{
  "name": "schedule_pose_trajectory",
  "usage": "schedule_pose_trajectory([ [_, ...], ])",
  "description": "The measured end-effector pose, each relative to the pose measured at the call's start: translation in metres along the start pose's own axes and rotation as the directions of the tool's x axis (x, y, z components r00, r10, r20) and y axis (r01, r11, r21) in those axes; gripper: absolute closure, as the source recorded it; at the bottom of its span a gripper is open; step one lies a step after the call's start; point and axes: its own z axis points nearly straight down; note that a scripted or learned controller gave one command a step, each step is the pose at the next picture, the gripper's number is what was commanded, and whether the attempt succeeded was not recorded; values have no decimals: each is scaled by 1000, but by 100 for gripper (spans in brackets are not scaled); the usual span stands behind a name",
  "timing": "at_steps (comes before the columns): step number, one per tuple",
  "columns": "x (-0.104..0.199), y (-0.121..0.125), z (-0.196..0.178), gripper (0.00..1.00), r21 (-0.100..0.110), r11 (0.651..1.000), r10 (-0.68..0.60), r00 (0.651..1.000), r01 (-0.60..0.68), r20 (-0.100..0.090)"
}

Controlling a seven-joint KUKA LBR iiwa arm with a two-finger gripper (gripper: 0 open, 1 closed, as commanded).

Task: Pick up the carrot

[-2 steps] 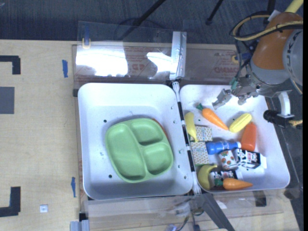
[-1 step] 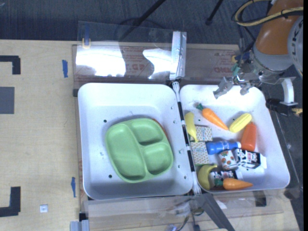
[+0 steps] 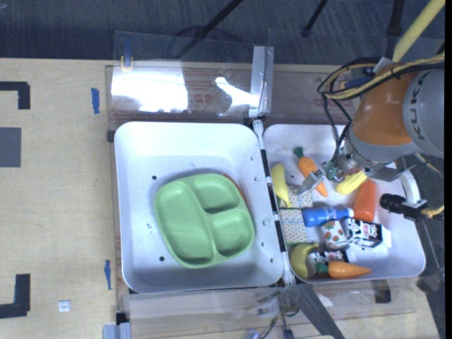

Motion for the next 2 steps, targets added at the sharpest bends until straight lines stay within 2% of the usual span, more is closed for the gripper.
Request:
schedule_pose_trajectory([
  [1, 49, 53, -83, 0, 7, 998, 60, 998, -59, -3],
  [2, -10, 35, 16, 0, 5, 1000, -20, 1000, 20, -2],
])
